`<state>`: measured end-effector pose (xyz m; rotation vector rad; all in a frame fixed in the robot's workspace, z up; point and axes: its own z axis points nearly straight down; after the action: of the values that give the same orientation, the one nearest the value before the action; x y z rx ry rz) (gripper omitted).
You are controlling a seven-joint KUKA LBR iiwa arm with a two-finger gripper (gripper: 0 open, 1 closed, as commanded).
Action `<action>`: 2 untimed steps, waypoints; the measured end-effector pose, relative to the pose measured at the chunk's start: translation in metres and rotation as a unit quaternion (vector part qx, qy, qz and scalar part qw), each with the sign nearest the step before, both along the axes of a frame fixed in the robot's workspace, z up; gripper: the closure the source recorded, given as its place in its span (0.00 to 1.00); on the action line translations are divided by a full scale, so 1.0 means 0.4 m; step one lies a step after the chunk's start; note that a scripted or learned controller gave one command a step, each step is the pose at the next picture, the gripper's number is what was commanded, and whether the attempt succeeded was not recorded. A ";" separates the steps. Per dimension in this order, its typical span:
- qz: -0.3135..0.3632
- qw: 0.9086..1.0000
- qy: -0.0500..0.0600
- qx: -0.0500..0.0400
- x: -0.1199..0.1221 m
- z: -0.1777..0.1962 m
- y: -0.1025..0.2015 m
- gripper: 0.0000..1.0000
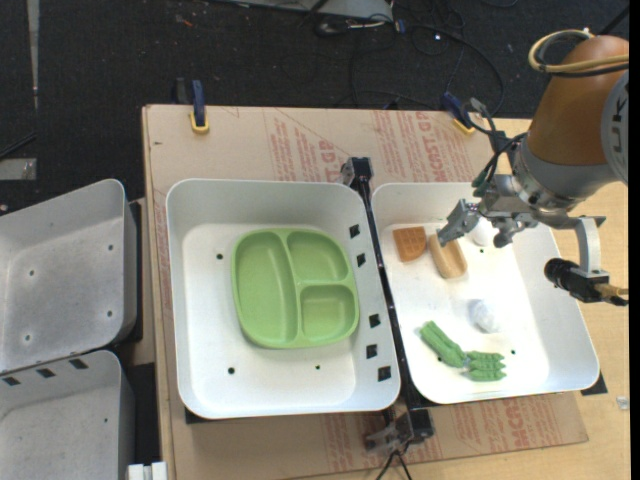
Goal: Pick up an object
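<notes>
Bins sat side by side on the tabletop (260,138) as we looked down. In the left bin (190,218) we saw a green divided plate (296,288) lying flat near the middle. In the right bin (560,368) we saw four small things: an orange-brown square piece (410,243) near the far left corner, a tan bread-like piece (449,258) just beside it, a small pale lump (484,315) near the middle, and a green leafy toy (462,353) toward the near edge. Our arm (575,108) reached in over the far right corner of that bin, its gripper (482,223) above the far edge, just beside the tan piece. We saw the jaws spread apart with nothing between them.
</notes>
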<state>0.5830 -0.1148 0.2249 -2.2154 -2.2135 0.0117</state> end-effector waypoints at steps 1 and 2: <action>0.001 1.000 -0.006 -0.001 0.006 0.016 0.000 0.00; 0.000 1.000 -0.004 -0.001 -0.011 -0.108 0.019 0.00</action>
<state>0.5784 -0.1072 0.1817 -2.2193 -2.2182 0.0045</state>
